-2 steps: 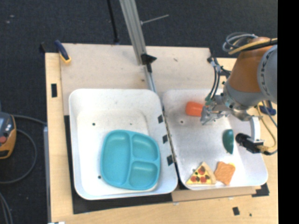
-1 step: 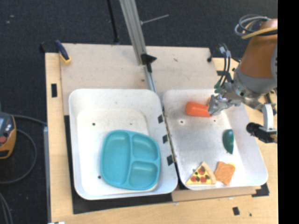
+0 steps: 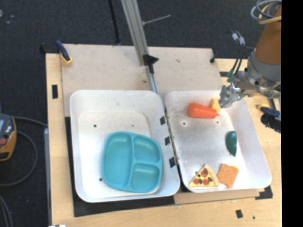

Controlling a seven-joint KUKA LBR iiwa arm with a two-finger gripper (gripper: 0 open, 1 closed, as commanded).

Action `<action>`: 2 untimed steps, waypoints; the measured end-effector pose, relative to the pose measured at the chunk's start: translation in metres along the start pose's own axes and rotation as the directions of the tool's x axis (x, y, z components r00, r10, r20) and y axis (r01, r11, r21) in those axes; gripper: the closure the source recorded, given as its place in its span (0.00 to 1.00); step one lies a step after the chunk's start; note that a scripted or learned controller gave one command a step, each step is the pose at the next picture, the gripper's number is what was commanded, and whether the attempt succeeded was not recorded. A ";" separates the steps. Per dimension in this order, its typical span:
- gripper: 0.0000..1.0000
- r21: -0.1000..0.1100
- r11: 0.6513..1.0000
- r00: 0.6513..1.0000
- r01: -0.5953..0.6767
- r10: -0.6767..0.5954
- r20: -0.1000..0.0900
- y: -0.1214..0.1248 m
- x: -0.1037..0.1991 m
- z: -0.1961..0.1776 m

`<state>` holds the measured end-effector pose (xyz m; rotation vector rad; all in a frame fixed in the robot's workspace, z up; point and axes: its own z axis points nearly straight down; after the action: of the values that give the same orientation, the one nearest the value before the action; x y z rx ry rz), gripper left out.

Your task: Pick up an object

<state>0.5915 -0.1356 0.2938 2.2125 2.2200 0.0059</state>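
Gripper: the gripper (image 3: 226, 98) hangs at the far right corner of the right bin, tips just beside a small yellow piece; whether it is spread or pressed together cannot be told from this view, and nothing can be seen between its tips.
Arm: the grey arm (image 3: 267, 56) with its orange band reaches in from the right, above the far edge of the right bin.
Right bin: the right bin (image 3: 253, 141) holds five things.
Carrot: an orange carrot (image 3: 202, 111) lies on its side near the far wall, just left of the gripper.
Yellow piece: the yellow piece (image 3: 215, 104) touches the carrot's right end, under the gripper tips.
Green item: a dark green item (image 3: 231, 142) lies near the right wall, well apart from the carrot.
Pizza slice: a toy pizza slice (image 3: 204, 178) sits at the near edge.
Orange cracker: an orange cracker (image 3: 227, 174) lies just beside the pizza slice, to its right.
Left bin: the left bin (image 3: 90, 108) carries a teal divided plate (image 3: 132, 161) in its near half.
Bench: the bench (image 3: 104, 67) bears both bins side by side; a metal rail (image 3: 135, 25) rises at its far side.
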 end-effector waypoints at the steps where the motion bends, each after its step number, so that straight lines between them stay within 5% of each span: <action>1: 1.00 0.006 1.000 1.000 0.003 -0.003 -0.002 0.019 0.054 0.014; 2: 1.00 0.008 1.000 1.000 0.003 -0.003 -0.003 0.033 0.106 0.031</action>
<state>0.6239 -0.0299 0.2628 2.2144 2.2295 0.0000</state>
